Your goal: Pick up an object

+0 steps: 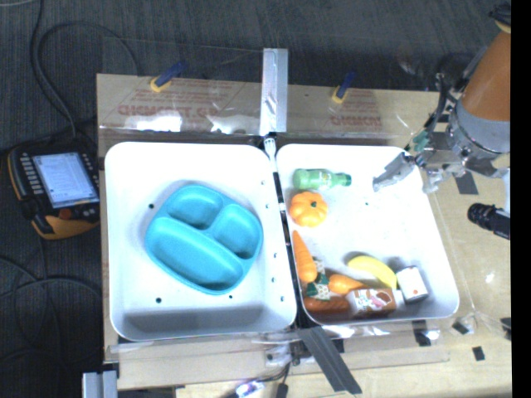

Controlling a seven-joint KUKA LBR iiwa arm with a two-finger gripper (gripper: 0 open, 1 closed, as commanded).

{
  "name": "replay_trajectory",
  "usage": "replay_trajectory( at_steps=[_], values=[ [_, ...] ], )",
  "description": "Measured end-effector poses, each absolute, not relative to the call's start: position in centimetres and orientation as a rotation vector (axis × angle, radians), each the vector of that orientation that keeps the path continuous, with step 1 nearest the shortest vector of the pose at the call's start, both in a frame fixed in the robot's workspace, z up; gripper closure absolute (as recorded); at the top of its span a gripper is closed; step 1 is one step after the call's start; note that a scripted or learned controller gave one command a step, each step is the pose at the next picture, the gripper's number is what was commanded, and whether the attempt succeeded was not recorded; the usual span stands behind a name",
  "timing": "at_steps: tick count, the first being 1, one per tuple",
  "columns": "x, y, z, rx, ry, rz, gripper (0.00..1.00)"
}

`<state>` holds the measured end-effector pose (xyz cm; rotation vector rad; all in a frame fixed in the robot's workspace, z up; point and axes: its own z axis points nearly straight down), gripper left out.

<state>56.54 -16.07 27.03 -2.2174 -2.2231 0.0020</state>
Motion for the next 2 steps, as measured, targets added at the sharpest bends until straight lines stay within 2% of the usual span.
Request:
replay_trajectory(
  at_steps=[1, 2],
  values=[
    [48.3, -15.3, 15.7, -2.223, -2.214, 0.003, 0.00],
    [48.6, -15.4, 8.9, -2.438, -1.984, -0.010, 0.00]
  ],
)
